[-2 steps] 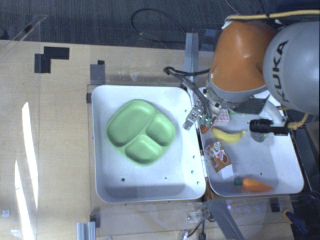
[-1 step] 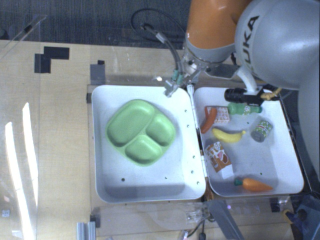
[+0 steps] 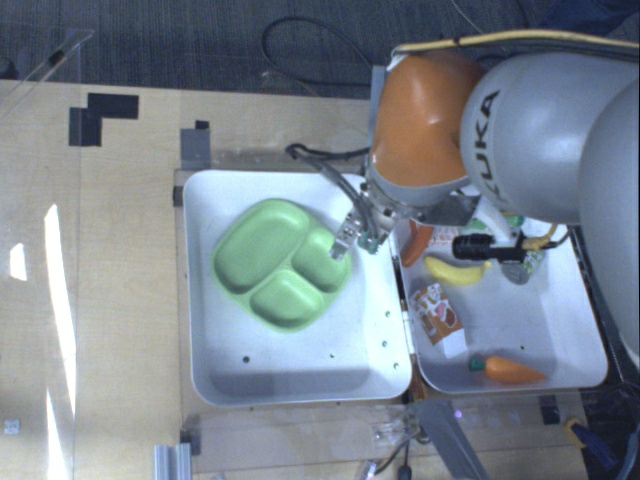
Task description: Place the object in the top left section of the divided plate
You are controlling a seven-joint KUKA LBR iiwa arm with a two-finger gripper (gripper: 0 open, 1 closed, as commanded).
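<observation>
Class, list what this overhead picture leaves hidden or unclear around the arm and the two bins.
- Tool, camera view: too small and blurred to tell if it holds anything.
- Banana, camera view: partly covered by the arm's black fitting.
- Right bin, camera view: its far end is hidden under the arm.

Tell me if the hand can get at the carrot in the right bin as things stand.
Probably yes. The carrot lies alone near the right bin's front edge, with nothing on top of it; the hand is over the plate in the other bin, so the arm must swing back.
</observation>
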